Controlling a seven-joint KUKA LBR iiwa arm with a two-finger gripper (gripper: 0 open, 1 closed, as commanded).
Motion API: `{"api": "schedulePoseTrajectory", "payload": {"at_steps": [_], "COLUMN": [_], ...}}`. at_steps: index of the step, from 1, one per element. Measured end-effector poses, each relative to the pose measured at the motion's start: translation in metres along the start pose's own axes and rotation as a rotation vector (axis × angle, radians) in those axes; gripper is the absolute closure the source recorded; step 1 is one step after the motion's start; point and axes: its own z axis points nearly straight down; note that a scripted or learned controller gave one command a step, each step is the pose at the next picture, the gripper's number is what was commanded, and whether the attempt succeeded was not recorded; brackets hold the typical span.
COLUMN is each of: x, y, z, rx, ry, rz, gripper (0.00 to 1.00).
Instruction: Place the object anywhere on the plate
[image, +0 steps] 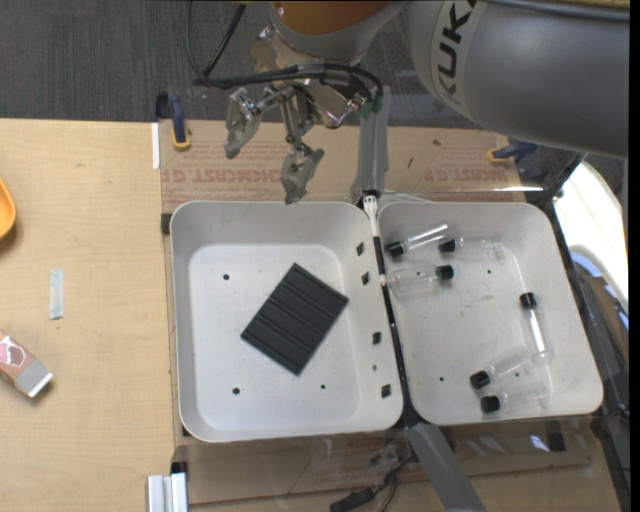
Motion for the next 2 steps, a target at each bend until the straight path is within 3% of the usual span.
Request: {"api": "schedulePoseTrajectory", "payload": {"at_steps": [1,2], "x": [0.0,0.009], "y": [-0.003,-0.01], "z": [-0.01,-0.078], "rx": [-0.001,0.002], "ry": [-0.006,-0.003], "rz": [0.008,0.327], "gripper": [1.0,1.0]}}
